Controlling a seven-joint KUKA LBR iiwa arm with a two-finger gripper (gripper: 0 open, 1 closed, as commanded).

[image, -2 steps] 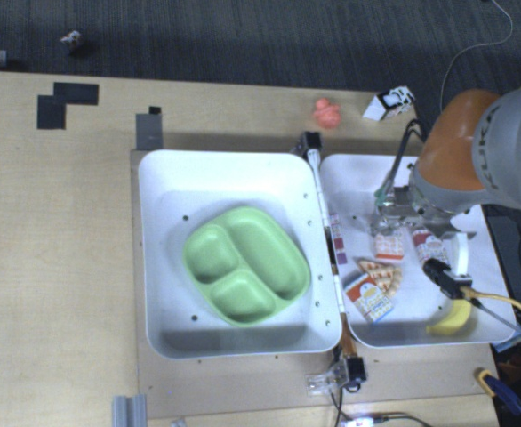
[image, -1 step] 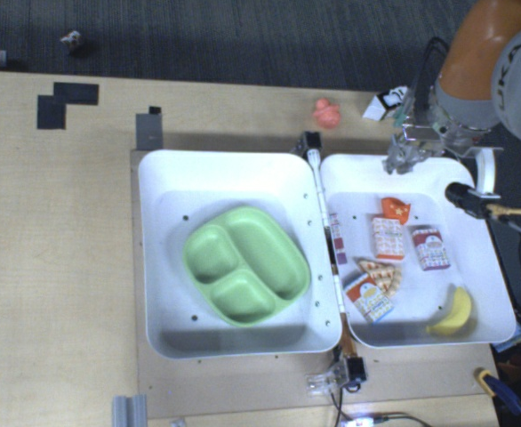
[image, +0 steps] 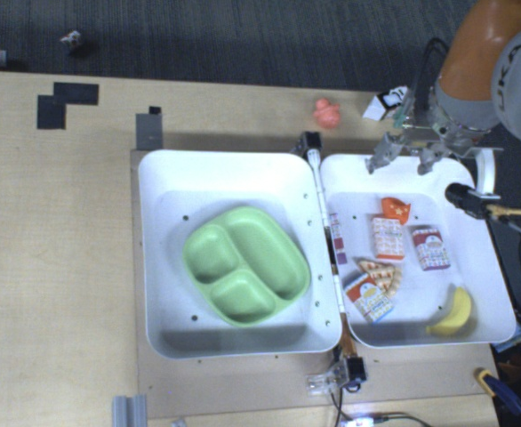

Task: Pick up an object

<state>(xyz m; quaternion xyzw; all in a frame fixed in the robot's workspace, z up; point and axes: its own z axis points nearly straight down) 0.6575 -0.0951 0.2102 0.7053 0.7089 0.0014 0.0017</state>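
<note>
The right bin (image: 483,265) holds several small things: an orange packet (image: 395,209), a pale snack box (image: 387,237), a red and white carton (image: 430,247), a waffle-print pack (image: 372,287) and a yellow banana (image: 453,313). My gripper (image: 405,155) hangs over the bin's far edge, above and behind the orange packet. Its two fingers are spread apart with nothing between them. The grey arm with its orange band (image: 483,47) comes in from the upper right.
The left bin (image: 167,238) holds a green divided plate (image: 245,262). A pink toy (image: 327,112) and a white tag (image: 385,101) lie on the bench behind the bins. Black cables and a bracket (image: 474,199) run along the right bin's right side.
</note>
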